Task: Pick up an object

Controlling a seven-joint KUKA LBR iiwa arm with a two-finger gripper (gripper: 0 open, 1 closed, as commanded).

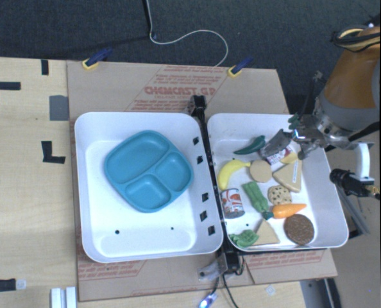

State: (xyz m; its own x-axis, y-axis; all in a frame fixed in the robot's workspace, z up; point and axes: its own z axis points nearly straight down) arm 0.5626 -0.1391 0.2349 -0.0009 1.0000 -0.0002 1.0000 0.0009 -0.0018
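Two white bins, one blue plate, and a pile of toy food.

The table (pixel 24 172) holds two bins. The left bin (pixel 88 172) has one blue plate (pixel 149 170). The right bin (pixel 335 223) has one banana (pixel 231 171), one can (pixel 232 202), one carrot (pixel 288 210) and one brown cookie (pixel 299 228). The tool (pixel 281 144) hangs above the bin's far side, just above the banana and beyond it. I cannot tell if it is wide or narrow.

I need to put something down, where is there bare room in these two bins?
Left bin: bare floor in front of the blue plate and along its far edge. Right bin: crowded with toy food; a bare strip lies behind the green pepper.
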